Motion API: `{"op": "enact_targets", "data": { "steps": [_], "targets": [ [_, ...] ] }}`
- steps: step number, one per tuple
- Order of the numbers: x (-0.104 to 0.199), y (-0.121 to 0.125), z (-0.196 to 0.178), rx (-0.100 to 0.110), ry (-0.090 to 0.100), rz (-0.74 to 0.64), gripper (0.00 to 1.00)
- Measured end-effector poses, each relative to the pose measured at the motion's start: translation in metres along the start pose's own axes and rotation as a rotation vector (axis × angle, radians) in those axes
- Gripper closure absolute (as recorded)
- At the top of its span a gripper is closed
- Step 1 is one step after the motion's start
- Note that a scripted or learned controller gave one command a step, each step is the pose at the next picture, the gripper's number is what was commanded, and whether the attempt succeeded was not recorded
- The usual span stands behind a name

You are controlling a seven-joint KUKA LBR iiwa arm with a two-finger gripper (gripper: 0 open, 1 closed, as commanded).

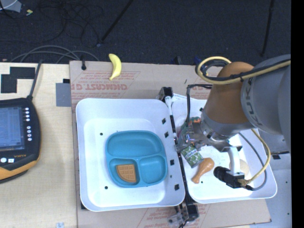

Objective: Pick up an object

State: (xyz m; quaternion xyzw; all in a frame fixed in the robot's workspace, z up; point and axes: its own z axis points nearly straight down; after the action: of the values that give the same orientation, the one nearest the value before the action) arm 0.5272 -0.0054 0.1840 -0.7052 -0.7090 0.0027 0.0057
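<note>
In the right bin [266, 186], my gripper [189, 139] is down near the bin's left wall, under the grey arm with its orange band. A green packet [192, 155] lies just below the gripper, touching or nearly touching it. A tan toy drumstick [203, 169] lies beside the packet toward the front. A pale beige object [243, 166] is partly hidden behind the arm's bracket. I cannot see anything held.
The left bin [90, 127] holds a blue divided plate [137, 146] with a brown waffle [126, 173] in its front-left compartment. A yellow banana [114, 65] lies on the cardboard behind the bins. A teach pendant [14, 137] rests at far left.
</note>
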Motion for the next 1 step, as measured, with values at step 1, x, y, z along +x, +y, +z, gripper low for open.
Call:
{"op": "enact_targets", "data": {
  "steps": [1],
  "targets": [
    [0.0471, 0.0269, -0.0772, -0.017, -0.002, 0.000, 1.00]
  ]
}}
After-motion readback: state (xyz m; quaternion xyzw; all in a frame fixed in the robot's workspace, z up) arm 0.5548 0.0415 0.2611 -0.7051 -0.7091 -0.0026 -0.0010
